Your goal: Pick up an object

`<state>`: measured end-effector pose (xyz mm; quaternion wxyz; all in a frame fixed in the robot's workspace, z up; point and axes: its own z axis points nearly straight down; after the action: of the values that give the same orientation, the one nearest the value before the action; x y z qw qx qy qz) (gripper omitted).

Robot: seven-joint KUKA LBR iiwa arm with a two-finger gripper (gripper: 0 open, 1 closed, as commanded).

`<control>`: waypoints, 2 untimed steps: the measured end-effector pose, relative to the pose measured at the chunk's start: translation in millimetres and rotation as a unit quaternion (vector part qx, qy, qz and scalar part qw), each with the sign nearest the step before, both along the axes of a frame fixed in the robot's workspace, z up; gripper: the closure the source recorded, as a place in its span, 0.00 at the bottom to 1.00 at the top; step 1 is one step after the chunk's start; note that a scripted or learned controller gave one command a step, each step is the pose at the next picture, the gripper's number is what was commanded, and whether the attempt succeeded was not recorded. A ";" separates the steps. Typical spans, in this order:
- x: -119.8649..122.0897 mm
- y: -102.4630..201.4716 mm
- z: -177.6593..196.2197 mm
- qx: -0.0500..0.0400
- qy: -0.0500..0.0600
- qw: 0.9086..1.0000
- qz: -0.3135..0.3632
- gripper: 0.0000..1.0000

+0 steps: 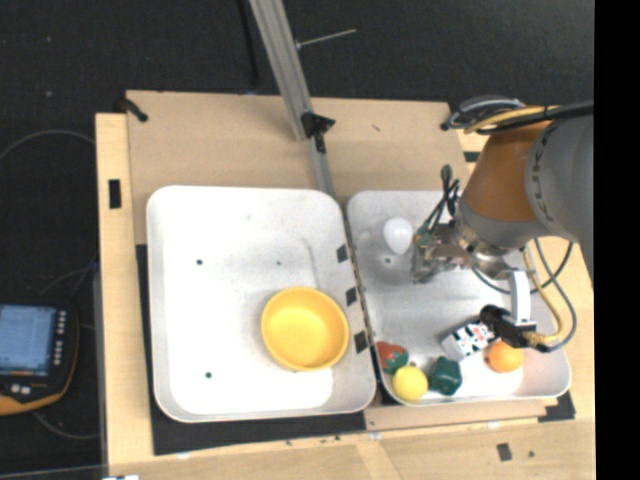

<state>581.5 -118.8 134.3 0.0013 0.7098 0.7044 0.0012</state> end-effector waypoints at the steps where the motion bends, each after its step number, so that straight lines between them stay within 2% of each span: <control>1: -1.0 0.0 43.9 0.000 -0.001 1.000 0.002 1.00; 2: 4.3 2.5 86.9 0.000 0.000 1.000 0.005 1.00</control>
<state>585.8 -116.3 221.2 0.0016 0.7062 0.7080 0.0008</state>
